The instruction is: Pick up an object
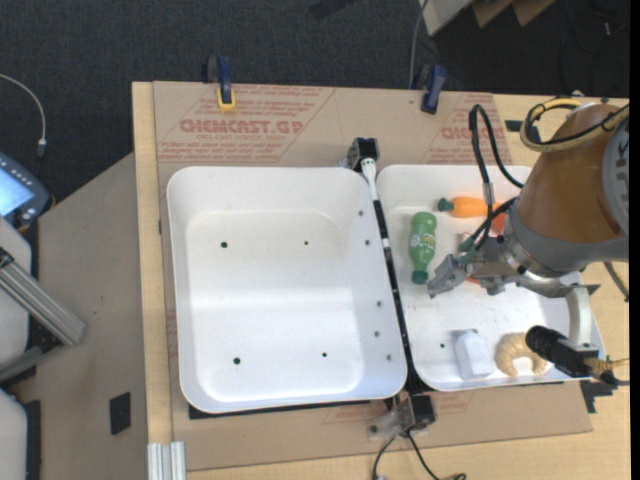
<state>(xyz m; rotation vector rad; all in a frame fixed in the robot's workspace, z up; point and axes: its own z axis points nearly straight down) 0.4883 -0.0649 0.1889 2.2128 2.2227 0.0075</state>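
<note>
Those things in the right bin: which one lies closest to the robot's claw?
The green bottle. It lies just left of the gripper, its lower end near the tips. The carrot sits farther up, and the white block and the croissant farther down.

Red "CHEMCAST GP" print shows on the brown board (262, 118).

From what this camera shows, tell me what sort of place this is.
Probably a robotics lab bench set up for grasping trials: two shallow white bins sit side by side on a board clamped at its far edge, and a grey arm's claw hangs over toy-like items such as a green bottle.
</note>
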